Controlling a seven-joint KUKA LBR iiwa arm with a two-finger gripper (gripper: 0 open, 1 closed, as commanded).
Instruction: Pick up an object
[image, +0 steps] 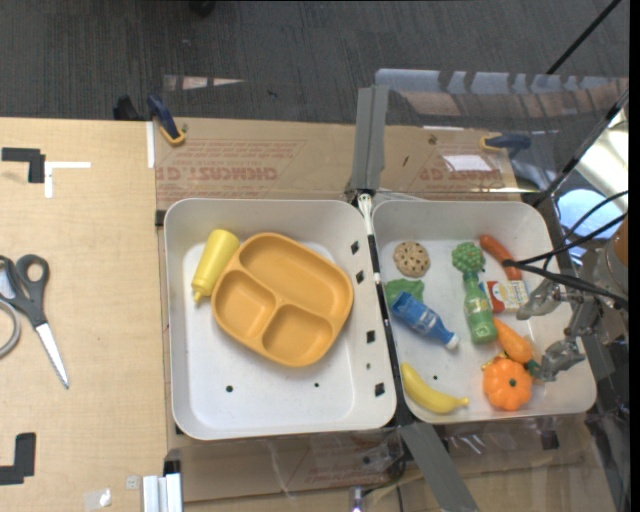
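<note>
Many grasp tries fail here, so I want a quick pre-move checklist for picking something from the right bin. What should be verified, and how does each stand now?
1. Gripper over the right bin: ok, at its right edge.
2. Nothing between the jaws: ok, they stand open.
3. Nearest targets, pumpkin and carrot, reachable: ok.
4. Room around them: not ok, they touch.
5. Gripper height above the items: cannot tell.

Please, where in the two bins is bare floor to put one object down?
Left bin: bare floor along the front, below the orange tray. Right bin: crowded; a small patch between the blue bottle, banana and pumpkin.
</note>
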